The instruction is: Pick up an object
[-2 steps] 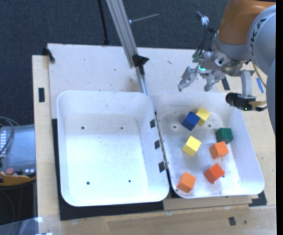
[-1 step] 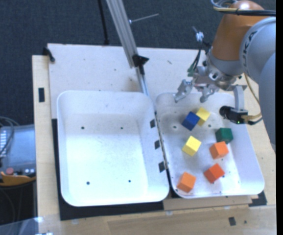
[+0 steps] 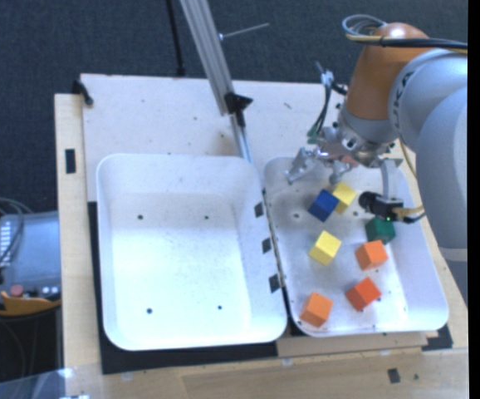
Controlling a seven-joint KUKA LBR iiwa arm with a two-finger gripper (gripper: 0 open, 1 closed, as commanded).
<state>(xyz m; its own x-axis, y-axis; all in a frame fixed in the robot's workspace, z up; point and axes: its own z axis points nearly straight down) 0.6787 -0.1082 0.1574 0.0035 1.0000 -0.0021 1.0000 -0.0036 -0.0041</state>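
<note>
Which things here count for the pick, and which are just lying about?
Job in hand:
- end effector, over the right bin's far end
- blue cube
- yellow cube beside it
- second yellow cube
- green block
- three orange cubes
- right white plastic bin

Lying about:
- left white bin
- slanted aluminium post
- grey box with cables

Seven small blocks lie loose in the right bin [image 3: 423, 306]: blue block [image 3: 323, 205], two yellow, three orange, one green.
</note>
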